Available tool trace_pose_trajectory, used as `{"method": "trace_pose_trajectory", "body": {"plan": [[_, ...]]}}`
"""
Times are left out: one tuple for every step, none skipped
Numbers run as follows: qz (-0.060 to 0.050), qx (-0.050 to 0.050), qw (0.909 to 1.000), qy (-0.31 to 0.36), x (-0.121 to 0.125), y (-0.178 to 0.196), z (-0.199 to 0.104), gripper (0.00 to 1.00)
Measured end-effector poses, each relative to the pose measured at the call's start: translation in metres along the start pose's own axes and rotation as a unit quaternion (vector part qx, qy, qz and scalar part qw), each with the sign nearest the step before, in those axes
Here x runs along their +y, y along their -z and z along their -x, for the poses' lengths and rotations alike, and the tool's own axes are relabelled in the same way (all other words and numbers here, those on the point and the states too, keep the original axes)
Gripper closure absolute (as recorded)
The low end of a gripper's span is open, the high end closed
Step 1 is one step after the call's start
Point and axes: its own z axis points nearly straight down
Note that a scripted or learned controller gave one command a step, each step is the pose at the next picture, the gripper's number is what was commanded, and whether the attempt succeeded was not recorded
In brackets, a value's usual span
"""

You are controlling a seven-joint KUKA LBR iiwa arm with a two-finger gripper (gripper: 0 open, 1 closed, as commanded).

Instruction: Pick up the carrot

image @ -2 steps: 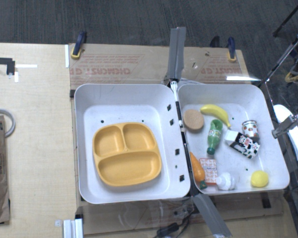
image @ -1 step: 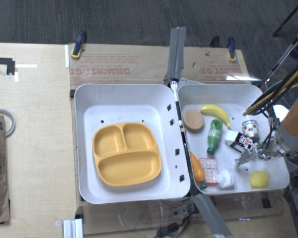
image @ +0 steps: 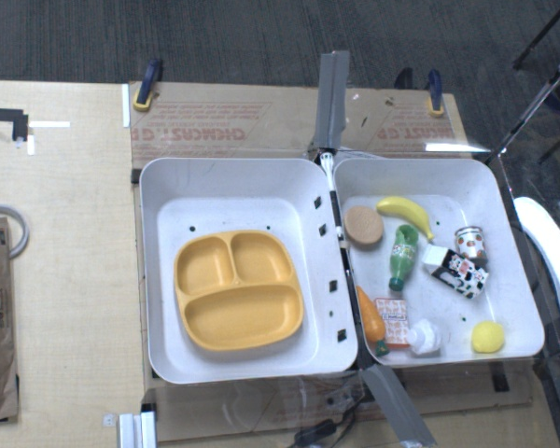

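Carrot (image: 371,317) is lying against the right bin's (image: 500,183) left wall, touching a packet (image: 393,317); a grab is risking wall or packet. Fingers: cannot tell.

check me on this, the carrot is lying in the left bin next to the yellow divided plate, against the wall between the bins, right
Not quite. The camera view shows the carrot in the right bin, not the left one. It does lie against the wall between the bins, near the front. The yellow divided plate sits in the left bin, on the other side of that wall.
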Motion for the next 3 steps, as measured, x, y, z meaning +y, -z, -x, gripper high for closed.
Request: {"method": "trace_pose_trajectory", "body": {"plan": [[0.000, 0.000, 1.0000, 0.000, 0.000, 0.000, 0.000, 0.00], [-0.001, -0.001, 1.0000, 0.001, 0.001, 0.008, 0.000, 1.00], [0.000, 0.001, 0.9990, 0.044, 0.006, -0.202, -0.039, 1.00]]}}
